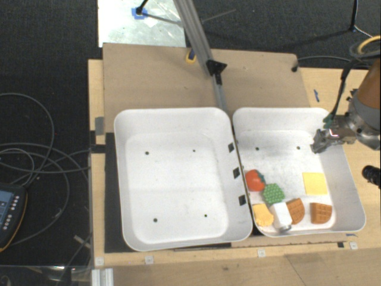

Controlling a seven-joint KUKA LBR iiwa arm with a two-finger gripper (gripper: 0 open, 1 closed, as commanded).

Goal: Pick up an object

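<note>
While the gripper (326, 137) hangs over the right bin's (280, 130) far right rim, I log it as carrying nothing visible; whether its pincer is wide or narrow I cannot tell from this slant.

All candidates sit in the right bin's near half, well apart from the gripper. Nearest to it is a yellow square (314, 183), lying flat and alone. Below that, a waffle (321, 213). Left of it, a brown wedge (296, 210) touches a white cylinder (281, 216), which is touching a yellow piece (262, 215). A green lump (273, 193) and a red piece (255, 180) sit just above, the red one close to the left wall.

Handling judgement: these look like toy food, so probably light, stiff and not fragile. The yellow square is thin and flat, likely hard to pinch from above. The green lump looks bumpy and taller, so I would rate it the easiest hold, taken across its middle. The cluster is crowded; fingers may nudge neighbours.

No brand, label or writing is readable on any item.

The left bin (178, 177) adjoins the right one.
</note>
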